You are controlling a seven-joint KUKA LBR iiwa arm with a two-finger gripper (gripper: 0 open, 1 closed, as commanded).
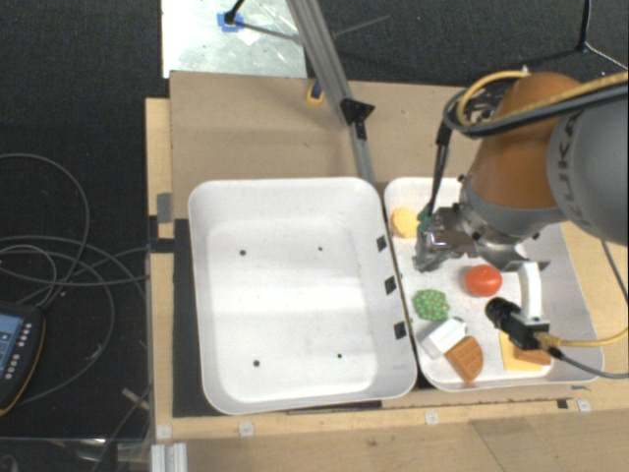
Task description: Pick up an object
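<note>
A: In the right bin (580,293), the gripper (429,256) sits low, near the wall shared with the left bin (285,293). It's between the yellow piece (404,222) above and the green ball (430,305) below.

B: Is it carrying anything?

A: Can't tell. The wrist covers the business end, so whether it's wide, narrow or gripping something, I won't guess.

B: What's on offer down there?

A: The red ball (483,281) just right of the gripper, the green ball just below, a white block (442,336) touching a brown piece (466,357) near the front, and an orange slab (524,354) in the front right corner.

B: So which step?

A: Looks like the reach or the grasp itself; nothing visibly lifted. I'd say the target is the yellow piece or the green ball, but which, I can't tell.

B: Next?

A: A firm close on one item, then a straight lift clear of that wall.
</note>
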